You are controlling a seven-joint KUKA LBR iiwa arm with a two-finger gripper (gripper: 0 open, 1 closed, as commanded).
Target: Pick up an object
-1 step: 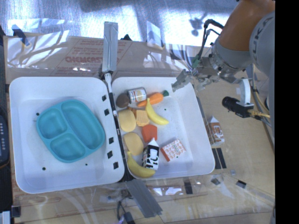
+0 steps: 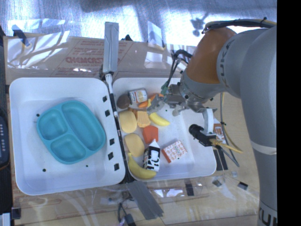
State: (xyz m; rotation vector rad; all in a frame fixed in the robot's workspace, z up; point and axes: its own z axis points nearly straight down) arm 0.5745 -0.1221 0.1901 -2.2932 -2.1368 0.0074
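My tool hovers over the right bin beside the small yellow banana; its grip state I cannot tell. I should descend centred, avoiding neighbouring food.

Your arm: thick grey tubular links, smooth matte casing. Orange band rounds joint above wrist. Black cables loop over top, thinner ones run along wrist. Wrist hardware metallic grey, black fittings beside it.
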